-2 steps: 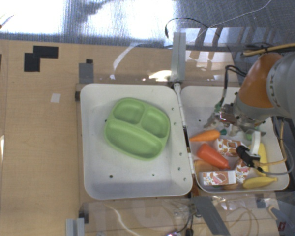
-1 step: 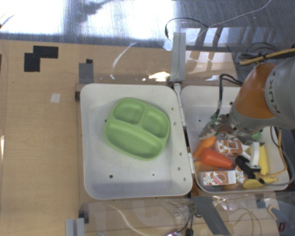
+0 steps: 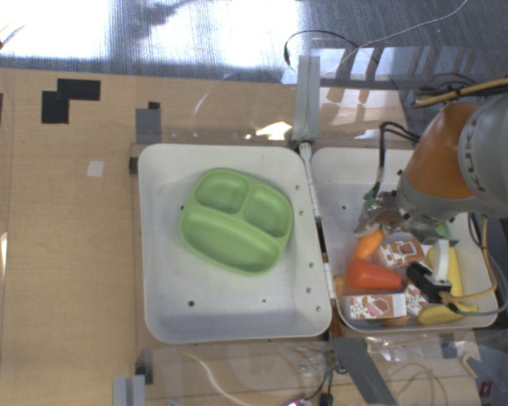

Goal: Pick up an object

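Over the right bin (image 3: 322, 176) our tool (image 3: 379, 218) hangs low above the clutter; we cannot tell how it is set. Just below it lies the carrot (image 3: 368, 245), touching the orange cone (image 3: 374, 276), with cartons and a banana (image 3: 440, 314) beyond. We should drop straight onto one piece, the carrot being nearest, and avoid nudging its neighbours.

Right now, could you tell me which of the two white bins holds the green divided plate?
The left bin holds the green divided plate, which lies alone in it. The right bin, where the arm reaches in, holds a heap of small orange, yellow and boxed items instead.
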You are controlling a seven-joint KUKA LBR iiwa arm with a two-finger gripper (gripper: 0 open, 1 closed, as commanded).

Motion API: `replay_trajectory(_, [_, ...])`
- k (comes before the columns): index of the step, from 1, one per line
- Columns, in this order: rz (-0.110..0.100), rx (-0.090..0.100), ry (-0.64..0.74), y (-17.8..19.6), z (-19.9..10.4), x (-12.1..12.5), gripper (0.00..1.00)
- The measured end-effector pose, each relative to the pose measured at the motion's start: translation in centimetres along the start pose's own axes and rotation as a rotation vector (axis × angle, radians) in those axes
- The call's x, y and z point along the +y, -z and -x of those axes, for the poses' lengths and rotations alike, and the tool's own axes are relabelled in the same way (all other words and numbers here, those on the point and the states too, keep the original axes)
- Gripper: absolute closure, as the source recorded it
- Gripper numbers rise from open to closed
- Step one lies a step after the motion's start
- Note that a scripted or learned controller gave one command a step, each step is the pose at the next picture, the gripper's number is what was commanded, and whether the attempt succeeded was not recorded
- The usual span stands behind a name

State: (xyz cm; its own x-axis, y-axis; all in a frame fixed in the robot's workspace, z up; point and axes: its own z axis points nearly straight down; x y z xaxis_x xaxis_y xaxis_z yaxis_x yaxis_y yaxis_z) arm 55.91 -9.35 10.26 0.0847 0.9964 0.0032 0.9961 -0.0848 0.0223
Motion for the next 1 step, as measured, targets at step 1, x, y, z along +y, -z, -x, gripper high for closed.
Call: replay_trajectory(1, [-0.018, -0.001, 0.063, 8.22, -6.36, 4.59, 1.00])
